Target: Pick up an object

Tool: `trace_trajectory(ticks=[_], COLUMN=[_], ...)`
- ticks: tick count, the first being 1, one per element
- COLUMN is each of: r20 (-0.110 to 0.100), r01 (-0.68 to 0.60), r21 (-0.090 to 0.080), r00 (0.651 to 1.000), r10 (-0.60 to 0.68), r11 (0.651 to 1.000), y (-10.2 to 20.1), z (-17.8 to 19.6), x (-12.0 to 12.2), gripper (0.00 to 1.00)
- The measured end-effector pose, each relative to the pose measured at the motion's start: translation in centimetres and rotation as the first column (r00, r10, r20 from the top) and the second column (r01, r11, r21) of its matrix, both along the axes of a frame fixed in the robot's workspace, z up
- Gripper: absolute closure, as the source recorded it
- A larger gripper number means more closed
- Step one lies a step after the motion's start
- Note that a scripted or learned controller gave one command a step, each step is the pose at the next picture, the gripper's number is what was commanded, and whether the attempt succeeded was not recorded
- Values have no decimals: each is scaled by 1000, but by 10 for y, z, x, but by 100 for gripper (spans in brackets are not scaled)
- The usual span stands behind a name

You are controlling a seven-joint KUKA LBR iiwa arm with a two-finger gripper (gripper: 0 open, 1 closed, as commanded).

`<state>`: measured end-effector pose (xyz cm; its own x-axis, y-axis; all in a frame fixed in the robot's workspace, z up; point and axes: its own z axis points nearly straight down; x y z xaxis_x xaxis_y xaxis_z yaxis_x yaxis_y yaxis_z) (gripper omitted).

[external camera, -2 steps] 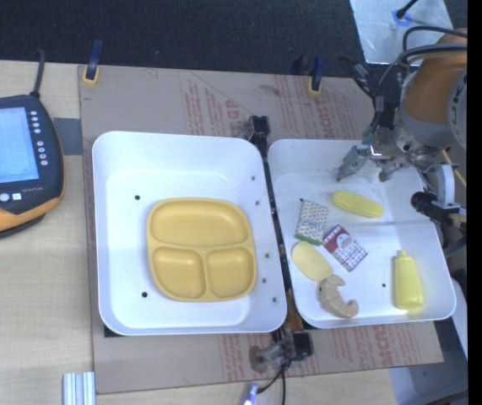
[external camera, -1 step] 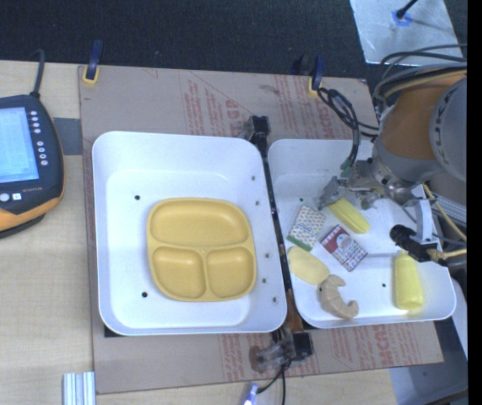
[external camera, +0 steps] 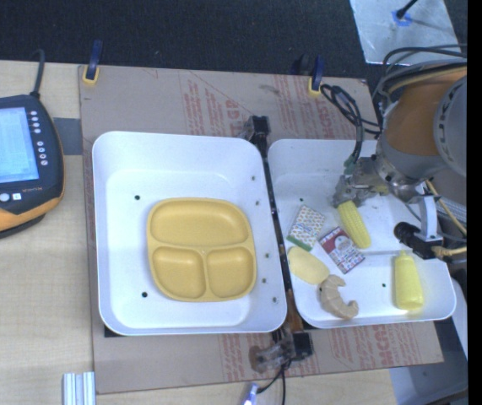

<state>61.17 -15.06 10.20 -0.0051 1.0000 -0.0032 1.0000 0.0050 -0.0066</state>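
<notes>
The right bin (external camera: 308, 163) holds several small items: a yellow corn cob (external camera: 353, 224), a yellow bottle-shaped piece (external camera: 407, 282), a pale yellow wedge (external camera: 307, 266), a tan croissant-like piece (external camera: 336, 298), a green-and-white packet (external camera: 309, 225) and a red-and-white packet (external camera: 341, 250). My gripper (external camera: 352, 191) hangs low over the back of this bin, just behind the corn cob's far end. Nothing is visibly held in it. The grey arm with its orange band (external camera: 418, 121) reaches in from the right.
The left bin (external camera: 118, 175) holds a yellow three-compartment plate (external camera: 200, 248). A tablet-like control pad (external camera: 8, 163) lies at the bench's left. Black cables (external camera: 346, 104) trail behind the right bin. Clamps sit at the board's back edge.
</notes>
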Motion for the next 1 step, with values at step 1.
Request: trace_trajectory(ticks=[1], r20=[5], r01=[-2], r21=[3], r00=[1000], r10=[2], r11=[1000], y=[96], z=[91], x=[2], gripper=[100])
